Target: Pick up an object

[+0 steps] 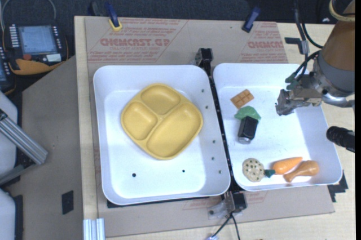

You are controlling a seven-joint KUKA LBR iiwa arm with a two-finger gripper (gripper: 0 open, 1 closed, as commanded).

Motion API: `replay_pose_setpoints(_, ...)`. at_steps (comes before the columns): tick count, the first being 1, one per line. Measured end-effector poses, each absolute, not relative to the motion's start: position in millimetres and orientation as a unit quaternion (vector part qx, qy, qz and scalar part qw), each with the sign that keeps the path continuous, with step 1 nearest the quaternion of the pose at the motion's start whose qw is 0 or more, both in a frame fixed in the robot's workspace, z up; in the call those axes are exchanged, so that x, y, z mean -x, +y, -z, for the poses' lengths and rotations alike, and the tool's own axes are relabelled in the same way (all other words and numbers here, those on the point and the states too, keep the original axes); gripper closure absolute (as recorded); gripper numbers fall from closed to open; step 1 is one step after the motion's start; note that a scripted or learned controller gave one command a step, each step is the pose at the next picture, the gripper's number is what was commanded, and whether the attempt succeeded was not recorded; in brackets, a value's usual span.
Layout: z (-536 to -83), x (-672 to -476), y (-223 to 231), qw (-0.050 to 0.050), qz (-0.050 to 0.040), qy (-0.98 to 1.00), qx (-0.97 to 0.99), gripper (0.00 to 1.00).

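The right bin (pixel 316 132) holds a brown waffle-like cracker (pixel 242 98), a green piece (pixel 248 113) lying against a dark grey block (pixel 247 129), a speckled round cookie (pixel 253 169), an orange carrot (pixel 285 165) and a tan drumstick-shaped piece (pixel 304 170). My gripper (pixel 285 105) hangs over the right bin's upper right part, right of the cracker and apart from every object. Nothing shows between its fingers.
The left bin (pixel 110 137) carries a yellow divided plate (pixel 162 120). A black clamp (pixel 203 57) sits at the far end of the seam between the bins. Blue clips (pixel 114 17) hold the cardboard base at the back. A pendant screen (pixel 35 41) lies far left.
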State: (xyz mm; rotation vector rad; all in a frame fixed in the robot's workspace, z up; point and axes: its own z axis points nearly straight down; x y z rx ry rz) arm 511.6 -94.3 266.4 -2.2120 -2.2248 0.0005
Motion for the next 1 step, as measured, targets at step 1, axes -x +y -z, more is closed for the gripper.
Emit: replay_pose_setpoints(1, -265.2, -525.8, -47.9, 0.000, 0.0009, -0.709, 0.705, 1.00)
